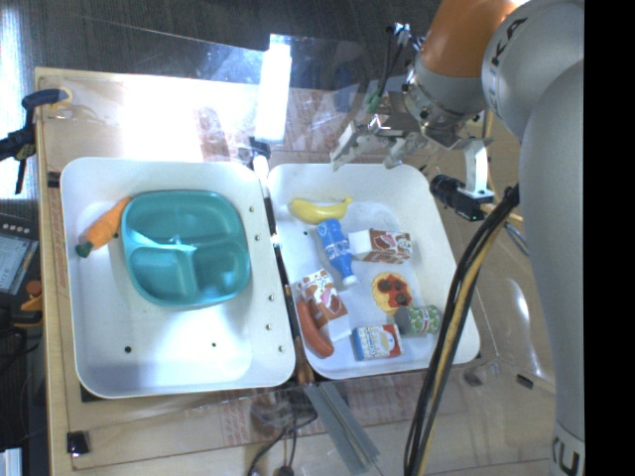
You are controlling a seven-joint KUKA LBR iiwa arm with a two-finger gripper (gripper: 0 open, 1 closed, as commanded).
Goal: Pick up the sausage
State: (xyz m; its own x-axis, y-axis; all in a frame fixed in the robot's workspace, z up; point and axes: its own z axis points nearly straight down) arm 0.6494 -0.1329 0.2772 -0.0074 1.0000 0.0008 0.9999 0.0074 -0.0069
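Nearest the camera, the sausage (315, 332) lies at the front left corner of the right bin (448, 266), tight along the wall it shares with the left bin (74, 266). Its long axis runs from the wall's middle toward the front, slightly slanted, so I judge a grip across its short width, from the wall side and the inner side, is what the move calls for. That wall is the trouble: one finger has little room there. A small red-and-white pack (323, 297) touches the sausage on its inner side and partly overlaps it, crowding the other finger. Just beside, at the front, sit a blue-and-red carton (376, 341) and a green can (420, 319). Further in lie a round biscuit (392, 291), a blue tube (335, 250), a brown carton (382, 246) and a banana (318, 208). Across the wall, a teal plate (187, 246) and a carrot (102, 227) rest in the left bin. Farthest off, my gripper (377, 147) hangs over the right bin's back rim, fingers spread apart with nothing between them, so the sausage lies well apart from me, toward the front and left.
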